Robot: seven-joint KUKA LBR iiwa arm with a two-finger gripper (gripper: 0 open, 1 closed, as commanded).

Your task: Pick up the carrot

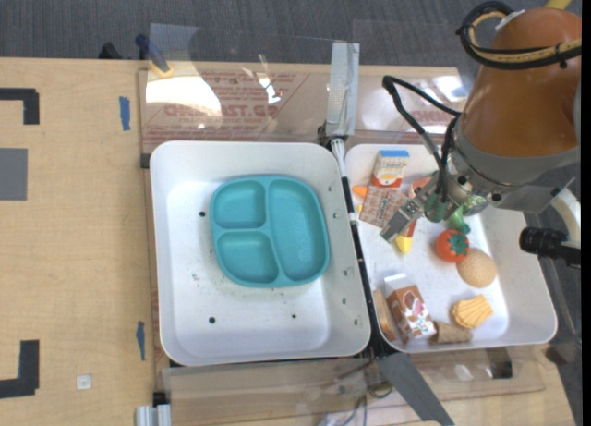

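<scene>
On the left sits the white bin (175, 322) holding a teal divided plate (271, 230); nothing there concerns me; my work is in the right bin (540, 318). Along its left side lie an orange-and-white carton (381, 188) and, lower, a small brown carton (411, 311). My gripper (416, 214) hangs just beside the upper carton, low over the bin floor; whether it is spread or closed I cannot tell, nor whether anything sits in it. The carrot I take to be the orange piece (422, 186) showing right by my wrist, mostly hidden under me, though I'm not certain; it looks like a light, stiff plastic toy, smooth and tapering, so likely to slide; I would grip across its thicker middle, not the tip. Further right lie a tomato (452, 245), a tan egg-like piece (477, 272) and a yellow ridged piece (472, 310).
</scene>
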